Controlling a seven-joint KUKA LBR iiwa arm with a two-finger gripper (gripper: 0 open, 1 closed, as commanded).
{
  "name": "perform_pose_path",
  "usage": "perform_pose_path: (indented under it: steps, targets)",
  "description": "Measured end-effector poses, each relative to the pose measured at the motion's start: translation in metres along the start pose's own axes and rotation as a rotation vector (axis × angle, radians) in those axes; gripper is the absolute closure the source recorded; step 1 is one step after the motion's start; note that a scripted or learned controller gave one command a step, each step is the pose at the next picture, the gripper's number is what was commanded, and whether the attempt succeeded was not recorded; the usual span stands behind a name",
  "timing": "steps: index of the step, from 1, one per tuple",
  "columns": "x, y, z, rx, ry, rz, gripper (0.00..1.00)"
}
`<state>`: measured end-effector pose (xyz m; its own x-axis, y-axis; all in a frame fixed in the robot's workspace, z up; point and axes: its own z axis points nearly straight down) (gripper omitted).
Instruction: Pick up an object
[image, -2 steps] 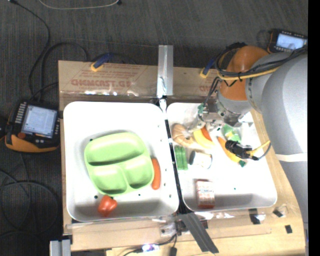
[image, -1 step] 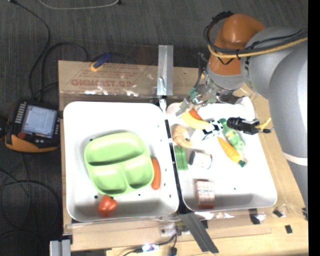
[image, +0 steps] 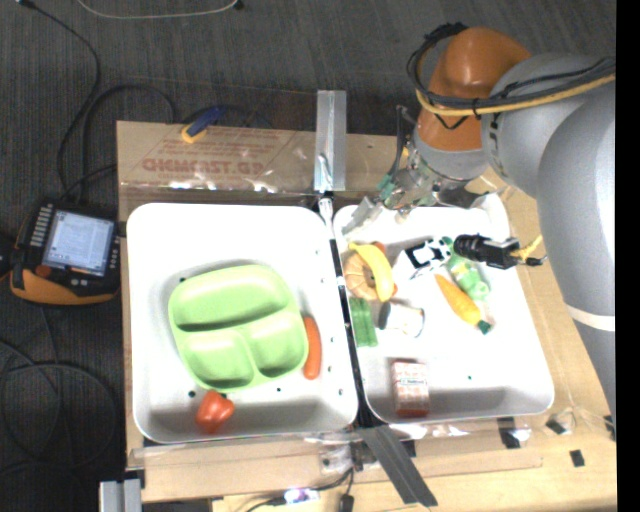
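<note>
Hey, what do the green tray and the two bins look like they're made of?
The green tray looks like moulded plastic with a matte to satin finish: uniform lime colour, rounded compartment ridges, soft highlights. The left bin and right bin look like thin formed white plastic, smooth and slightly glossy, with rounded corners and raised rims. It could be coated metal; the view leaves that open.

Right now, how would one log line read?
arm: over right bin far edge | tool: near rim | left bin: green tray, carrot
</note>
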<state>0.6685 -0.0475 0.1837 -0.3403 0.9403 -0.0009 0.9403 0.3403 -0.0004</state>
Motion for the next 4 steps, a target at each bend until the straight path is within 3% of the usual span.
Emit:
perform_pose_path:
  steps: [1, 2, 3, 4]
  targets:
    - [-0.040, -0.050, 0.015, 0.001, 0.001, 0.066, 0.00]
    - [-0.080, -0.057, 0.064, -0.024, -0.012, -0.022, 0.00]
    - [-0.076, -0.107, 0.073, -0.052, -0.042, -0.196, 0.00]
    - [-0.076, -0.116, 0.074, -0.045, -0.037, -0.211, 0.00]
